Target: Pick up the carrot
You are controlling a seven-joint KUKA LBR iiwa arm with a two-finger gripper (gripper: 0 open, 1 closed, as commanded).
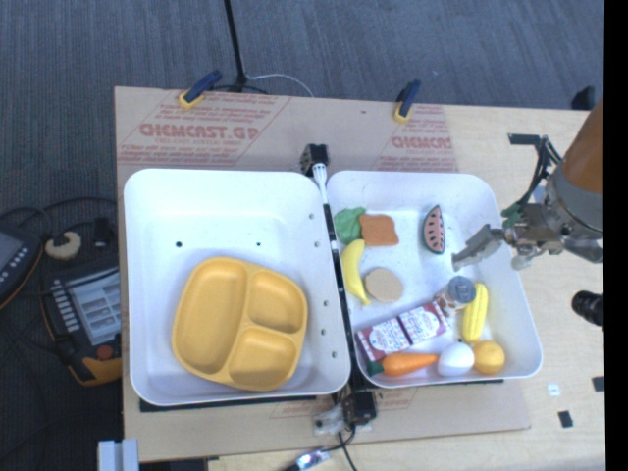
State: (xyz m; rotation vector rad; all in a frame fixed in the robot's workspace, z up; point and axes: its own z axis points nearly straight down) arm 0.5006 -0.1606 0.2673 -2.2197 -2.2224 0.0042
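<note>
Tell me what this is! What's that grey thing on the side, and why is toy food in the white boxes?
It's a robot arm. A camera above the bench looks down on it. Its gripper, a two-fingered hand, hovers over the right bin's edge, holding nothing. That bin has pretend food: a carrot near the front, a banana, a watermelon slice, an egg. The left bin holds a yellow tray. The robot should pick up the carrot.

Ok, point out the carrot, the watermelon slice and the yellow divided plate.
carrot (pixel 410 364), camera view, middle of its orange body.
watermelon slice (pixel 434 229), camera view, centre of its red face.
yellow divided plate (pixel 218 353), camera view, its outer rim near the bottom left corner.
</note>
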